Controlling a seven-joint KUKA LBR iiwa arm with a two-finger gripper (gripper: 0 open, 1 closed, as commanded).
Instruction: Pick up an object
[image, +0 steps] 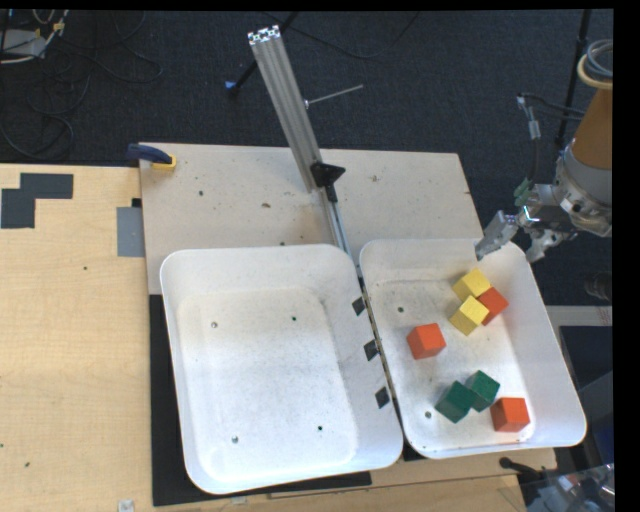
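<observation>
The right bin (540, 400) holds several cubes. Two yellow cubes (469, 300) and a red one (494, 303) cluster near its far right side. An orange-red cube (426, 340) lies near the middle. Two green cubes (468, 395) and another orange-red cube (511, 413) sit at the near right. My gripper (518, 236) hangs above the bin's far right corner, apart from every cube, with its fingers spread and nothing between them.
The left bin (200, 300) sits beside the right one, with black clips (366, 328) along the seam between them. A slanted aluminium post (292, 110) rises behind the bins. A yellow-and-blue clamp (153, 156) lies at the board's far left corner.
</observation>
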